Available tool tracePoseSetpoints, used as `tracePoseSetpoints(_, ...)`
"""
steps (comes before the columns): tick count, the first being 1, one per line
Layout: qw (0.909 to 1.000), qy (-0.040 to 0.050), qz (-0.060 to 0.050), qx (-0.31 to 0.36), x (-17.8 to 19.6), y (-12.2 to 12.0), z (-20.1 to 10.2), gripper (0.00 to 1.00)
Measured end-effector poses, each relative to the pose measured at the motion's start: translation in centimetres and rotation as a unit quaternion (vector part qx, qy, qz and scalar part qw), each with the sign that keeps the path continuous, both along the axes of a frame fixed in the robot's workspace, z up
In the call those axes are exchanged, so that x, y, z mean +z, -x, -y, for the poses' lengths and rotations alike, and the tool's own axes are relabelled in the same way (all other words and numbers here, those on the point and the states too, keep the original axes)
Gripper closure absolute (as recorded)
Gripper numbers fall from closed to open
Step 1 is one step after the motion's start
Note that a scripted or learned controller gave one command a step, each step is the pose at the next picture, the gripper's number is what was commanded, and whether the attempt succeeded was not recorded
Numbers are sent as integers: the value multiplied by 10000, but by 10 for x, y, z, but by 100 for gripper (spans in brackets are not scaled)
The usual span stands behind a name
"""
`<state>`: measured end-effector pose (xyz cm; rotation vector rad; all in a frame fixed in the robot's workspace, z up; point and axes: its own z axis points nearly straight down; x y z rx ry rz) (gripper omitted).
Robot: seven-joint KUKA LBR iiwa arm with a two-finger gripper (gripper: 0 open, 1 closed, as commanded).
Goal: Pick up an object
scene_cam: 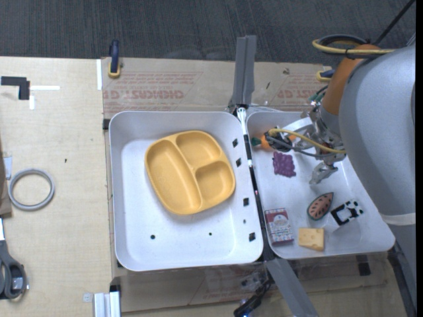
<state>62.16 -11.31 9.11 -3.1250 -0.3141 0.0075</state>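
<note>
**Desk:** Where was the gripper when you looked?

**Me:** Gripper (pixel 323 171) sat low in the right bin (pixel 370 238), upper-middle of that bin, arm coming in from frame right. Fingers hung over bare white floor w/ nothing between them. Open or closed, I couldn't tell; too small and cluttered by cables.

**Desk:** Objects?

**Me:** All in the right bin. Purple grape bunch (pixel 284 164) just left of the gripper, orange toy piece (pixel 271 141) above it near the divider. Oval reddish-brown piece (pixel 320 206) just below the gripper, black-and-white block (pixel 347 212) beside it. Small red box (pixel 278 225) and yellow cheese wedge (pixel 312 238) at lower edge.

**Desk:** Left bin?

**Me:** Left bin (pixel 132 236) had a yellow divided plate (pixel 190 171), three compartments. Roll of tape (pixel 30 189) lay on the bench, far left.
</note>
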Motion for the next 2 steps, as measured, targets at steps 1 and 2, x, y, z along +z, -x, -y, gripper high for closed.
tracePoseSetpoints(1, 9999, 0, -2, 158, 0, -29, 5, 0)
tracePoseSetpoints(2, 9999, 1, -3, 156, 0, -29, 5, 0)
